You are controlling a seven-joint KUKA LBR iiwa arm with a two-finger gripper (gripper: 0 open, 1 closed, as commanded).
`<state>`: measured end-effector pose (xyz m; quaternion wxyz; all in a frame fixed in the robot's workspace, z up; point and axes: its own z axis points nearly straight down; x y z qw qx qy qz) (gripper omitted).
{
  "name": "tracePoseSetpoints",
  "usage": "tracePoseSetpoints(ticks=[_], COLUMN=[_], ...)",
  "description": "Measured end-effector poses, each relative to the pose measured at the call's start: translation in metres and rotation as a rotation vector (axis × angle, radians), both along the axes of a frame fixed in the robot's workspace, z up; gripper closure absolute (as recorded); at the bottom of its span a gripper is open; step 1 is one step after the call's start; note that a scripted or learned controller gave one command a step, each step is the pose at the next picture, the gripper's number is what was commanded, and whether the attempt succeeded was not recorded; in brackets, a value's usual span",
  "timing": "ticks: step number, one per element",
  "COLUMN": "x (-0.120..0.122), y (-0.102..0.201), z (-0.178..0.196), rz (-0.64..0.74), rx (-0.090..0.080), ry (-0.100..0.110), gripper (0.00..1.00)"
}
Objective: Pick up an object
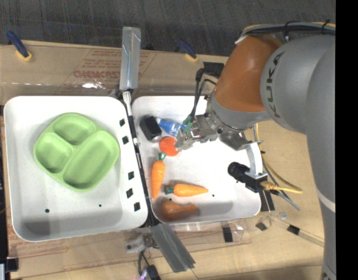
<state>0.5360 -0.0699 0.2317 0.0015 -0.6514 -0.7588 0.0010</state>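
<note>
My gripper (186, 134) hangs low in the right bin (225, 163), in its upper left part. Just to its lower left lies a round red-orange tomato-like toy (169, 146), touching or nearly touching the gripper's tip. A blue and white object (169, 125) lies right above the tomato, partly under the gripper. A black block (150, 127) sits beside it to the left. Two orange carrots lie lower: one upright (157, 177), one across (188, 189). A brown piece (178, 209) rests at the bin's front edge.
The left bin (27, 197) holds a green divided plate (77, 151). A ridge with black clips (132, 168) separates the bins. The big grey and orange arm (266, 80) covers the right bin's upper right corner. A black knob (242, 173) sticks out at the right wall.
</note>
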Motion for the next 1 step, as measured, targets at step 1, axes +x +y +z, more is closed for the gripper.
tracePoseSetpoints(ticks=[1], x=[0.0419], y=[-0.0067], z=[-0.0302], rz=[-0.253], rx=[-0.002], ry=[0.0], gripper=[1.0])
